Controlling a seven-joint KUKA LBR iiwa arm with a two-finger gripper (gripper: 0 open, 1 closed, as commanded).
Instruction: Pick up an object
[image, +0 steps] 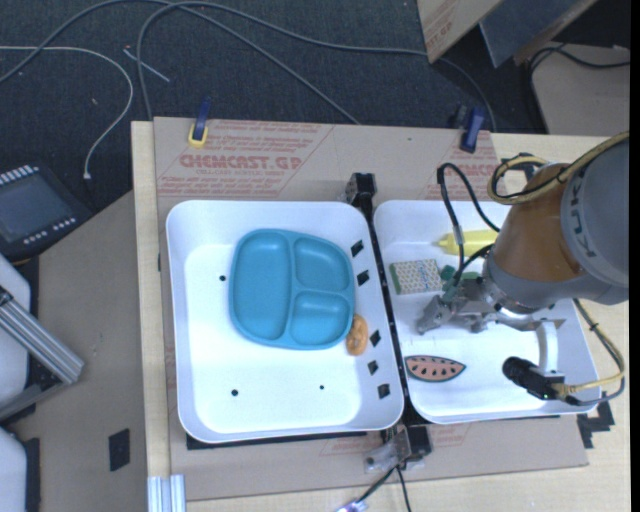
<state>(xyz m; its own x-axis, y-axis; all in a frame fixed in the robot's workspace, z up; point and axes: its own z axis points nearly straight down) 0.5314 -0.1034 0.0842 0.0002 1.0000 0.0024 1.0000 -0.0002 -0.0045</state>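
Watermelon slice (436, 367) lies flat near the front edge of the right bin (480, 405), apart from the gripper (440, 312). This gripper is low over the middle of the same bin; if it is wide or narrow I cannot tell. A green sponge (414, 274) and a yellow object (468, 240) are toward the back edge. The left bin (195, 400) carries a blue divided plate (290, 288), with a small brown piece (356, 335) touching its right edge.

Arm (590, 225) is reaching in from the right, grey link with orange band (535, 235) angling down-left. Wrist is sitting low and pointing left. Gripper (432, 318) is hanging at the arm's left end, metal linkage splaying out beneath the wrist.
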